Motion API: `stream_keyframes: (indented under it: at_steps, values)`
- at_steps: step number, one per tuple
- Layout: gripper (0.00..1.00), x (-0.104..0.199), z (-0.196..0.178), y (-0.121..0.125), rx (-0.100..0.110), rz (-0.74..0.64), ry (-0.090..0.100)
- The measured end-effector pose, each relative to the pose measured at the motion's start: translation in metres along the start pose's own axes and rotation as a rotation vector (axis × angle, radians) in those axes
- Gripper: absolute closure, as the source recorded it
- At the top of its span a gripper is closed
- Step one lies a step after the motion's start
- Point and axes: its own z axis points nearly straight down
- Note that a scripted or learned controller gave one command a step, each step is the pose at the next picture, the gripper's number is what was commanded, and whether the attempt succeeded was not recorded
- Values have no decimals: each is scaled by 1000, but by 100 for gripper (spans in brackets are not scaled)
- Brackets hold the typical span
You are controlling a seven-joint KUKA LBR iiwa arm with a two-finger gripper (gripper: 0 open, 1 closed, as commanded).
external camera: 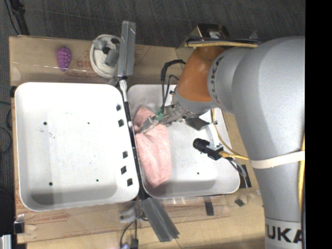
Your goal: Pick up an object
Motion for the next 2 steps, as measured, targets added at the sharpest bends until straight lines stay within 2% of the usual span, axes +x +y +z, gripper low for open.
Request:
stream_keyframes:
  at_steps: [1, 2]
  values:
    - [0, 0, 0, 0, 0, 1, 0]
    - [0, 33, -101, -12, -3, -128, -1]
